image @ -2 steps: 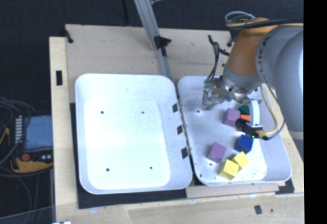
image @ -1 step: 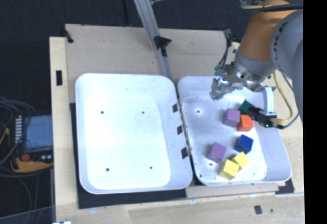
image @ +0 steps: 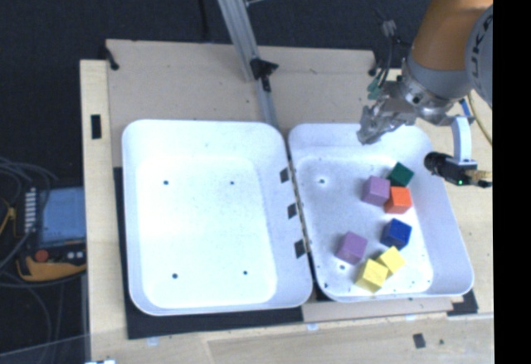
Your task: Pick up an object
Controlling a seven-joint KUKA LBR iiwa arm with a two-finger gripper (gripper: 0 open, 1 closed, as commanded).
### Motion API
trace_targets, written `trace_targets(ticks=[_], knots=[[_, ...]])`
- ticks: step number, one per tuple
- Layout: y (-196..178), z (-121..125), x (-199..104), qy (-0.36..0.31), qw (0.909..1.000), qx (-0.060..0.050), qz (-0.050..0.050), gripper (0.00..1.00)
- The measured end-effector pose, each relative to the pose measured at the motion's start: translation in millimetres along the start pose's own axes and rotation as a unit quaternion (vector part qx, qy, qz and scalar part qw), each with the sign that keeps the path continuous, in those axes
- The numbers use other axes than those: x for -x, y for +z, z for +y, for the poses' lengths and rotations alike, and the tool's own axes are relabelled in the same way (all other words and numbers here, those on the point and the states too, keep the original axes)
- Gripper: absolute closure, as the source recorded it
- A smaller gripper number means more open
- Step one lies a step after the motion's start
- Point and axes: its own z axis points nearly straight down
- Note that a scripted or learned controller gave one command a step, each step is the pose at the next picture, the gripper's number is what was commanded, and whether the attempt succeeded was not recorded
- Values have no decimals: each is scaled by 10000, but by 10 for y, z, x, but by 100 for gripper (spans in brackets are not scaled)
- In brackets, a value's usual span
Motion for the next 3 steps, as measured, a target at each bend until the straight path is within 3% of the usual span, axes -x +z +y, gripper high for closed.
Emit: trace_targets(ticks=[1,2,3], knots=[[-369,12,18,-28,10000,0,4,100],[-217,161,-563,-54,10000,-28,14,100],[-106,265,-961,-48,10000,-27,12,100]])
